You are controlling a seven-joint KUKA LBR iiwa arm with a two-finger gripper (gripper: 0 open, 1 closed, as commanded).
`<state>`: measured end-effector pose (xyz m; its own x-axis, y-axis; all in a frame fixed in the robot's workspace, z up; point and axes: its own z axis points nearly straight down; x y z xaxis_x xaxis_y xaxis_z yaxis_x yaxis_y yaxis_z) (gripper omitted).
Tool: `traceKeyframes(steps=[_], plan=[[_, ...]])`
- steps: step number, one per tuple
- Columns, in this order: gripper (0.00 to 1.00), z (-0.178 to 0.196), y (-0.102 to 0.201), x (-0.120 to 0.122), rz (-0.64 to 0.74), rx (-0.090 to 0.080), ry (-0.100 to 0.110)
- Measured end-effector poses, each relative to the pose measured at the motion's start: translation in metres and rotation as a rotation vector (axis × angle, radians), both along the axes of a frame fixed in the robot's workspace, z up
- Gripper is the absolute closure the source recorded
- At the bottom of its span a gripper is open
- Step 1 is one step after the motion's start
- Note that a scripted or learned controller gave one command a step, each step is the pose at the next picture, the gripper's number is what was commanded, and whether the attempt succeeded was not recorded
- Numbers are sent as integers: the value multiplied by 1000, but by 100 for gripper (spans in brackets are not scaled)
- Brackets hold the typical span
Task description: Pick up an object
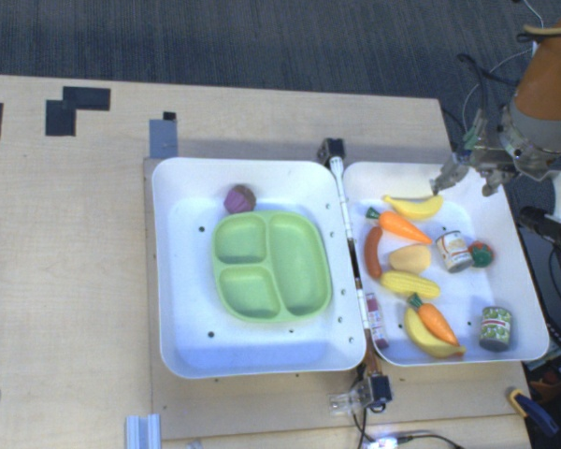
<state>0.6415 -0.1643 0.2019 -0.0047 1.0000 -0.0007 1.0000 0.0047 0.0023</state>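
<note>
My gripper [468, 181] hangs open over the far edge of the right bin [528, 279], with nothing between its fingers. Just below and left of it lies a yellow banana [414, 206], and an orange carrot [404, 226] lies under that. Further down the bin hold a red sausage [372, 251], a tan potato [409, 258], a second banana [410, 285], another carrot [436, 322] on a third banana [419, 335], a small tipped can [453, 250], a red and green fruit [481, 254] and a green can [496, 327].
The left bin [182, 251] holds a green divided plate [271, 265] and a small purple object [239, 197] at the plate's far left corner. A ridge [348, 241] separates the two bins. Cables and a stand sit off the bench at the right.
</note>
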Motion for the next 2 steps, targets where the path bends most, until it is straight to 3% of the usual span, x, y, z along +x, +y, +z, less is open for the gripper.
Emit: traceKeyframes(steps=[1, 2], plan=[[0, -100, -39, 14, 1, -4, -13], [0, -116, -24, -50, -2, -1, -2]])
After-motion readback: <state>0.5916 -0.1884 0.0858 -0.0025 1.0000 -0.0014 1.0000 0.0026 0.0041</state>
